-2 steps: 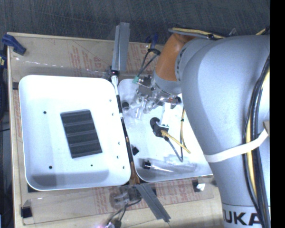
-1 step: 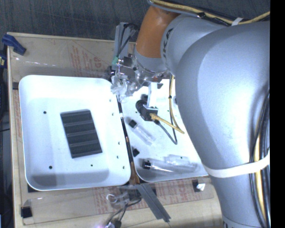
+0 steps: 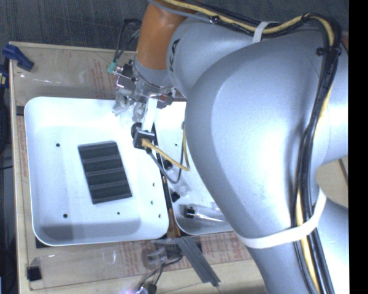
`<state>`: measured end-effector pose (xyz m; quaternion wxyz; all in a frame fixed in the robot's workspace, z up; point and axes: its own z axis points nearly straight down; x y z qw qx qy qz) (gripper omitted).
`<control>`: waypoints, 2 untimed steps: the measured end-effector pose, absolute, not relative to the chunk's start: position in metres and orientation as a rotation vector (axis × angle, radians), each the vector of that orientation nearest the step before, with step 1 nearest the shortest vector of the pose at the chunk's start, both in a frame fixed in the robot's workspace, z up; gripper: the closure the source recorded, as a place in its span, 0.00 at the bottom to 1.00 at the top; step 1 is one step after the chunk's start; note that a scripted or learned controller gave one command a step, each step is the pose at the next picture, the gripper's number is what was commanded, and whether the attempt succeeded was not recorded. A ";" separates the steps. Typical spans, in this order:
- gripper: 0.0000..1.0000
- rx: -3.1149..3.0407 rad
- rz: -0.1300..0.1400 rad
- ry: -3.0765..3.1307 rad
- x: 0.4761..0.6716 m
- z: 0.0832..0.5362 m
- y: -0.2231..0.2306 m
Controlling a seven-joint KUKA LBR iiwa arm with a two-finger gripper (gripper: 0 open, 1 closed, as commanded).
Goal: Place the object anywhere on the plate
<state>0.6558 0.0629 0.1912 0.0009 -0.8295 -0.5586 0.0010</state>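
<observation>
A dark grey ribbed rectangular plate (image 3: 104, 171) lies flat in the middle of the left white bin (image 3: 49, 121). My gripper (image 3: 128, 109) hangs over that bin's far right corner, up and to the right of the plate and apart from it. Its two pale fingers (image 3: 119, 107) stand apart, and I see only white bin floor between them. A small clear and black object (image 3: 193, 212) lies in the near part of the right bin (image 3: 196, 228), beside the arm.
The bulky grey arm (image 3: 257, 121) covers most of the right bin. A black connector with a yellow cable (image 3: 144, 138) hangs just below the gripper along the divide between the bins. A metal bracket (image 3: 193, 259) sits at the front of the bench.
</observation>
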 end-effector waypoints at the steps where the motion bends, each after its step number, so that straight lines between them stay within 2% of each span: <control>1: 1.00 -2.775 0.007 -1.465 0.639 0.092 0.106; 2: 1.00 -2.977 0.004 -0.996 0.640 0.191 0.040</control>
